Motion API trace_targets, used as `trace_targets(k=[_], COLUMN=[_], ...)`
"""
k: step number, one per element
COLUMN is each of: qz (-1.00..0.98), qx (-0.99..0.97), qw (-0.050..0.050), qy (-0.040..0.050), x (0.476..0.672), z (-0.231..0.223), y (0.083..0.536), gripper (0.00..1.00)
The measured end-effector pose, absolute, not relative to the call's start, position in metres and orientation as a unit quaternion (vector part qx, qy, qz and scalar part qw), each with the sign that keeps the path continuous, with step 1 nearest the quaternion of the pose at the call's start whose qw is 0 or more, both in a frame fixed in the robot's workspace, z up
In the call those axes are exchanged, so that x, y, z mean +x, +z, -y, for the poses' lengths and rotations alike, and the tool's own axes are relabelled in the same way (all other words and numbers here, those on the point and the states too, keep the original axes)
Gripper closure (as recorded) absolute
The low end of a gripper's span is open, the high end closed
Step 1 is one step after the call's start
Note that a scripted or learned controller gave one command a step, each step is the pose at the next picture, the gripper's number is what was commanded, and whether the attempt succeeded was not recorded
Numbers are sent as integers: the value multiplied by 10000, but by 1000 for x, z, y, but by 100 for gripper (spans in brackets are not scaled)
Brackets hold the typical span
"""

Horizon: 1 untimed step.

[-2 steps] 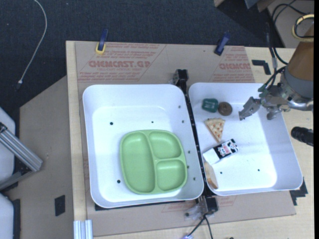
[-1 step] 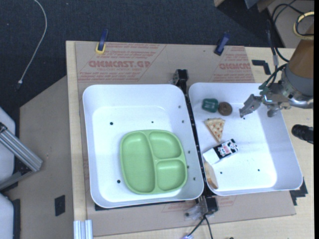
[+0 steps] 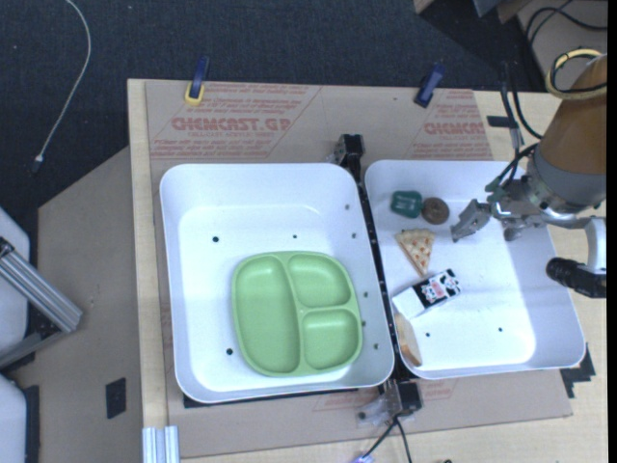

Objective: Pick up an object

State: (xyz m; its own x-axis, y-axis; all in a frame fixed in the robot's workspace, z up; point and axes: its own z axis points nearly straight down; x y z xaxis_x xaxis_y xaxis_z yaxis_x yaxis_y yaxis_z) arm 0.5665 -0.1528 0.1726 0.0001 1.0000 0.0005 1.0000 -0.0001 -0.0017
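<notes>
End effector [image 3: 470,222] near cookie [image 3: 436,210], seemingly empty

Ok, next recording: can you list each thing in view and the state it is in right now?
Green three-compartment plastic plate: flat in the left white bin, nothing on it.
Dark green rounded object: lying in the right white bin, untouched.
Brown round disc: beside the green object.
Tan triangular wedge: lying flat, apart from the others.
Black-and-white small box: lying tilted near the bin's left wall.
Gripper: over the right bin, holding nothing.
</notes>
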Motion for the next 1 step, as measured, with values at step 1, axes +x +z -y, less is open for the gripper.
trace_targets(k=[1], qz=[7069], qx=[-7073], qw=[24], qy=[13], x=[562], z=[155], y=[129], gripper=[0])
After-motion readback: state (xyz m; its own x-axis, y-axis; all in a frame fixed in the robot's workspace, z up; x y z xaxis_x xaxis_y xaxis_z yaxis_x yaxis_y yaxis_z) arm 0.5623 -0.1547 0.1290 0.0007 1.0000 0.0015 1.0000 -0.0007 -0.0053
